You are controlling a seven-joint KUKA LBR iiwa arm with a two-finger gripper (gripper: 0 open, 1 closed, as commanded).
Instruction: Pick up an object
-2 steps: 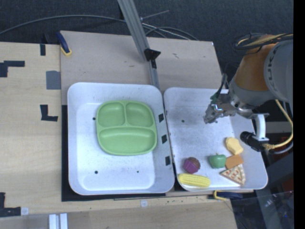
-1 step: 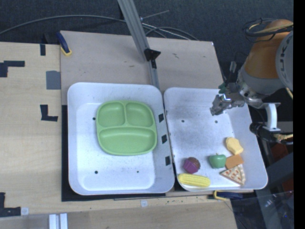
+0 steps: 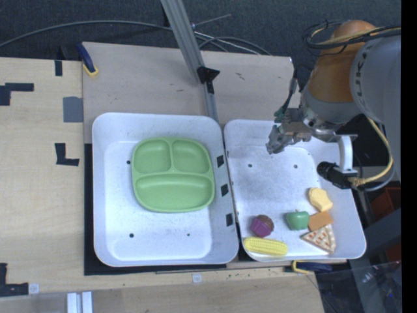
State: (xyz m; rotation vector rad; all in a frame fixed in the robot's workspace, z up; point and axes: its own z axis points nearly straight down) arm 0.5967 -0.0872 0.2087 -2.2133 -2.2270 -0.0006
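**Gripper up over right bin, nothing in it**

I see the gripper (image 3: pixel 276 142) over the right bin's (image 3: pixel 260 175) far end; can't tell its state. Objects sit well apart along the near edge: purple piece (image 3: pixel 262 225), corn (image 3: pixel 265 246), green piece (image 3: pixel 297 220), pizza slice (image 3: pixel 320 238), yellow chunk (image 3: pixel 319 199). Left bin (image 3: pixel 111 240) holds a green divided plate (image 3: pixel 173 174).

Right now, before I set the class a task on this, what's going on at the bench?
A grey robot arm reaches in from the right, its gripper hanging over the far end of the right bin. Nothing shows between its fingers. The toy food lies along that bin's near edge: corn cob, purple piece, green piece, yellow piece, pizza slice. The left bin holds a green divided plate. No pick has happened yet.
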